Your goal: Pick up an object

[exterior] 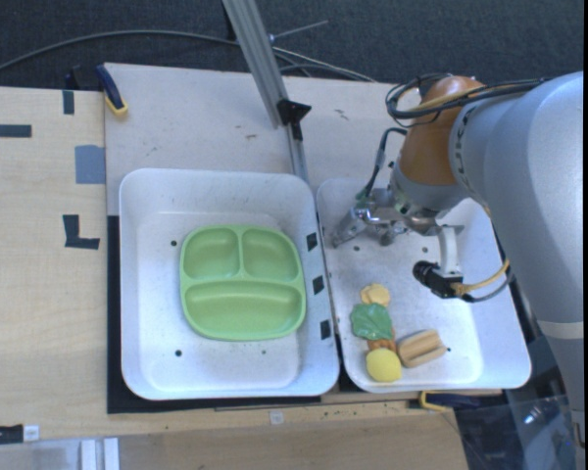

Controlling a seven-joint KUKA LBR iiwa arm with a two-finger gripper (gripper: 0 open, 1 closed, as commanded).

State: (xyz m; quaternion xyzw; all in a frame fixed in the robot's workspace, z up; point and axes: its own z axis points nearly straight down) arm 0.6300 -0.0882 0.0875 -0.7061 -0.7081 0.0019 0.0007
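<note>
1. The toy food sits in a small pile near the front of the right bin (490,360); I use the green leafy piece (372,319) as my marker for where things are.
2. A small yellow flower-shaped piece (375,294) touches the leafy piece on its far side; a round yellow ball (383,364) lies just in front of it; a tan bun-like roll (420,347) lies beside it, toward the arm's side.
3. These toys look small and light; I think they are hard plastic or rubber, so they should not break; they may be a bit slippery.
4. The roll looks like the easiest one to grab; it is long and lies a little apart from the others; I would pinch it across its short middle.
5. The ball could roll away if pushed; the leafy piece is flat and low, so it may be hard to get fingers under.
6. The claw (358,223) is well behind the leafy piece, near the far left corner of the right bin, close to the wall shared with the left bin (137,262); that bin holds a green divided plate (242,282).
7. I cannot tell how far open the claw is; I see nothing in it.
</note>
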